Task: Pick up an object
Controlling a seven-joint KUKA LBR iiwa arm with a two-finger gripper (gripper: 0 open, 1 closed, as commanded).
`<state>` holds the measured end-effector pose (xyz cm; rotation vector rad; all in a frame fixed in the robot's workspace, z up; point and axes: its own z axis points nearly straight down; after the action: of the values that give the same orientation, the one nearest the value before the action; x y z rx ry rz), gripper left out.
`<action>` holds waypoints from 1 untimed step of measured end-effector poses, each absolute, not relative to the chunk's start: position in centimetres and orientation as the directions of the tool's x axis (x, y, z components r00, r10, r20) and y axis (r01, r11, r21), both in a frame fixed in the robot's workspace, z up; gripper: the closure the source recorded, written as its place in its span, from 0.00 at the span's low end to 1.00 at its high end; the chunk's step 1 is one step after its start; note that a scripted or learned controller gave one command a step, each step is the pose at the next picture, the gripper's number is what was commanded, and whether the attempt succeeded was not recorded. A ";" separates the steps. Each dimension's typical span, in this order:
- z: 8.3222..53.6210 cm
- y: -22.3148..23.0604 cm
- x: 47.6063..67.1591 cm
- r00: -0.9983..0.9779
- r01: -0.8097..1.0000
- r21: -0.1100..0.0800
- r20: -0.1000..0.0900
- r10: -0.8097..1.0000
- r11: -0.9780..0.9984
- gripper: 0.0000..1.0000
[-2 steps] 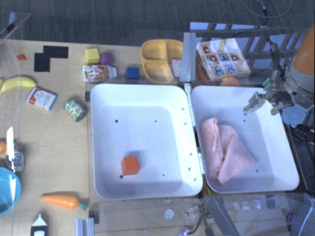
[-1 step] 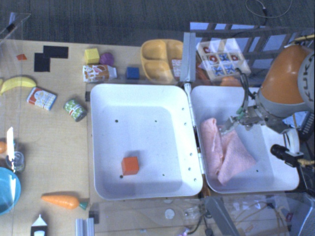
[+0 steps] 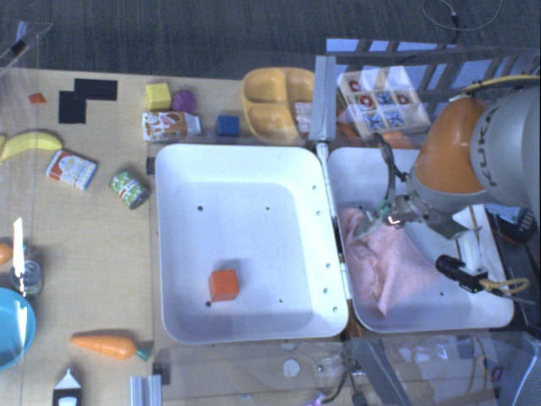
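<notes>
Near edge of bench: orange plastic carrot lying flat, just left of the left bin's front corner. Left shallow white bin holds one small orange cube, near its front-left, well apart from the arm.

Right shallow white bin has a crumpled pink cloth bunched against its left wall, spreading toward the front. Two-finger gripper sits down at the cloth's upper edge, touching or v. close to the fabric; finger spread can't be told from this angle, and no cloth is visibly pinched between the tips. Grey arm w/ orange band comes in from the right, over the bin's far-right side.

Farther back on bench: green-label can, yellow divided dish, blue cube, yellow cube. Far left: yellow banana.
</notes>
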<state>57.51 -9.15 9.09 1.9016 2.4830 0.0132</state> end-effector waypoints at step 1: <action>9.1 -13.6 50.4 -0.219 0.976 0.014 -0.007 0.976 0.219 0.00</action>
<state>50.39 -13.56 9.13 1.9541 2.4421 0.0101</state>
